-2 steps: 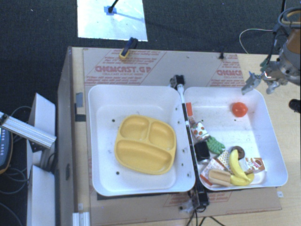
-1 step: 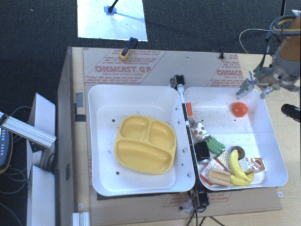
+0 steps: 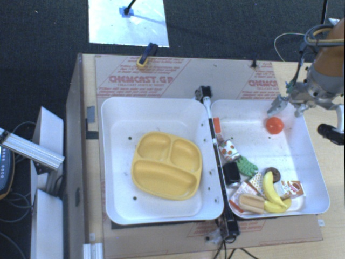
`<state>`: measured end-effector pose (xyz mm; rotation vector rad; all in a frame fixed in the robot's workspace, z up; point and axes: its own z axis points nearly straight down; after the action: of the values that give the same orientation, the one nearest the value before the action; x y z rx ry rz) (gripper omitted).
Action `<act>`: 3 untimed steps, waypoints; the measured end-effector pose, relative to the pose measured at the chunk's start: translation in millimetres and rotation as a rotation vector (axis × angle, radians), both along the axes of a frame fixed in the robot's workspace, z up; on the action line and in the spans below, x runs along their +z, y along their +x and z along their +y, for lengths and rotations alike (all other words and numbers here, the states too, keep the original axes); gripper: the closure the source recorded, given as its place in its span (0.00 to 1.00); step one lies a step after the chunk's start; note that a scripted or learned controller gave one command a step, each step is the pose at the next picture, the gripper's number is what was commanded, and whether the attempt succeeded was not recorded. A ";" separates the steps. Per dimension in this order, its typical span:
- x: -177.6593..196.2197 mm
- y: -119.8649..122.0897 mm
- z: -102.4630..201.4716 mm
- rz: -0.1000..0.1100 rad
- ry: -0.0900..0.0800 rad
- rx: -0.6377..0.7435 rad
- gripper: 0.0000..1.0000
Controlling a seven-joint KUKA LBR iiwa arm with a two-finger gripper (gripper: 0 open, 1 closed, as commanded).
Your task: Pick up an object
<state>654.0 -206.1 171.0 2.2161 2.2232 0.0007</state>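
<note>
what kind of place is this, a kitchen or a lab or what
Most likely a robotics lab bench, not a kitchen. A robot arm's gripper hangs over two white bins set on a printed sheet, and the food, like the banana and the orange ball, looks like toy props.

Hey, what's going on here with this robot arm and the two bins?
A robot arm is reaching in over the right bin, trying to pick something up. Its gripper hangs at the bin's far edge, open, just above an orange ball, and holds nothing. A banana and other small items lie piled at the bin's near end. The left bin holds a yellow divided plate.
</note>
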 end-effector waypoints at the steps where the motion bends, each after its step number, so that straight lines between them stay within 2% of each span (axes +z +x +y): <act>1: -27.2 -10.1 -0.2 0.000 0.000 -0.001 0.00; 2: -42.7 -1.7 0.0 0.000 0.000 0.001 0.00; 3: -86.9 -3.9 0.0 0.001 0.000 0.000 0.00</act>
<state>650.1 -206.1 84.2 2.2167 2.2240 -0.0001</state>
